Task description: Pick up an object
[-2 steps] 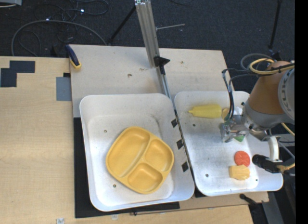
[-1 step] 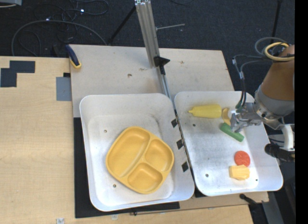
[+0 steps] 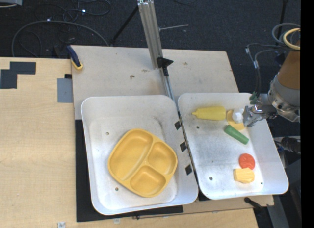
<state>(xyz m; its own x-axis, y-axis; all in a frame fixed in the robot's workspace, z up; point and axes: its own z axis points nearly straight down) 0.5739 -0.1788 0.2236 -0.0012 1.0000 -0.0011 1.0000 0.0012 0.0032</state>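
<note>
In the right bin (image 3: 216, 168) lie a yellow squeeze bottle (image 3: 209, 113), a green stick-shaped piece (image 3: 236, 134), a small pale yellow and white piece (image 3: 237, 119), a red round piece (image 3: 247, 161) and a yellow block (image 3: 244, 175). My gripper (image 3: 249, 115) hangs low at the right bin's far right side, right beside the pale piece and just above the green piece. The arm's orange band (image 3: 291, 70) rises behind it at the right edge.
The left bin (image 3: 98, 124) holds a yellow divided plate (image 3: 142, 162). A metal post (image 3: 151, 33) stands behind the bins, with black clips along the seam between them. Wooden boards lie to the left and behind.
</note>
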